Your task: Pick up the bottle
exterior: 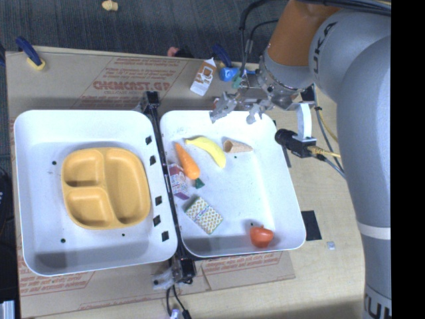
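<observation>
My gripper [236, 115] hangs over the far rim of the right bin [285, 178], open, with nothing between its fingers [218, 114]. A small red and white object [178, 178], which may be the bottle, lies against the right bin's left wall, just below the carrot [187, 161]. It is too small to tell for sure. The gripper is well behind it and to its right, apart from it.
The right bin also holds a banana [207, 149], a cone-shaped piece [236, 146], a green checkered packet [203, 215] and a red tomato-like item [261, 236]. A yellow divided plate [105, 186] sits in the left bin [33, 178]. The arm fills the right side.
</observation>
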`<state>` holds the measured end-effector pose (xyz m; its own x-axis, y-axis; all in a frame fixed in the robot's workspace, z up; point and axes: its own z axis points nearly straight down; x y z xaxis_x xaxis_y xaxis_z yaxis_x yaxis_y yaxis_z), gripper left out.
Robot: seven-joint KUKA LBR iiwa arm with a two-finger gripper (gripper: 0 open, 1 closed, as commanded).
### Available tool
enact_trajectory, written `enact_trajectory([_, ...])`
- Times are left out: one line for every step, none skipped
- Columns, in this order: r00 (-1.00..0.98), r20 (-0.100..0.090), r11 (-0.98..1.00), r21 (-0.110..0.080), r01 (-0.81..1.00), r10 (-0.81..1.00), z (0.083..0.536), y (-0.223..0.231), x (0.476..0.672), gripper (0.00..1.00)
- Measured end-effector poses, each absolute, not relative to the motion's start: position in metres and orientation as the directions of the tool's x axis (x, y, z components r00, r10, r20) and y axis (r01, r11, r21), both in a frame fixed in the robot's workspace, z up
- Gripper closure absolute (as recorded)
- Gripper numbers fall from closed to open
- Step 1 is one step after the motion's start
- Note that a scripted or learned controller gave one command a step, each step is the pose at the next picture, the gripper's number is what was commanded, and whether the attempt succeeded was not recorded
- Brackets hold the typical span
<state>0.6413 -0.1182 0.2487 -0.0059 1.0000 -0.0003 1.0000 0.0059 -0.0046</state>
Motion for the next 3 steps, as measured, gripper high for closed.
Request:
enact_trajectory([-0.011, 0.0, 0.011, -0.007, 1.0, 1.0, 0.259, -0.117, 0.642, 1.0])
enact_trajectory([-0.031, 0.0, 0.031, -0.006, 0.999, 1.0, 0.192, -0.054, 0.597, 1.0])
enact_trajectory([-0.194, 0.001, 0.194, -0.005, 0.981, 0.981, 0.206, -0.044, 0.533, 1.0])
